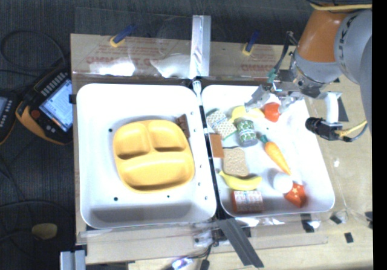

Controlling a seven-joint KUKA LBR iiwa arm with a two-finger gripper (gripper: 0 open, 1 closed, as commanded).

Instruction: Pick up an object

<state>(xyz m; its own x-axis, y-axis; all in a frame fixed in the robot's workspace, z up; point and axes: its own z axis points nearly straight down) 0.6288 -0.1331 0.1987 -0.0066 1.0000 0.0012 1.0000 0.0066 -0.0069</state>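
KUKA iiwa arm (354, 27), grey w/ orange band.

Rounded grey shell; broad orange band above wrist w/ a dark rim at its top edge. Below it a grey wrist flange, thin dark cables on the left side, a small green spot nr the mount. Gripper (273, 101): pale metal fingers w/ dark fittings; detail too small to tell, poss. screws.

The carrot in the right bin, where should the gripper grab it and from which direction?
Best guess: take the carrot across its thick orange middle, coming straight down from above. It lies flat on the right bin floor, running diagonally from its green top toward the tapered tip, so fingers closing across its width have bare floor on both sides. The tip narrows near a white egg-like piece, so avoid that end.
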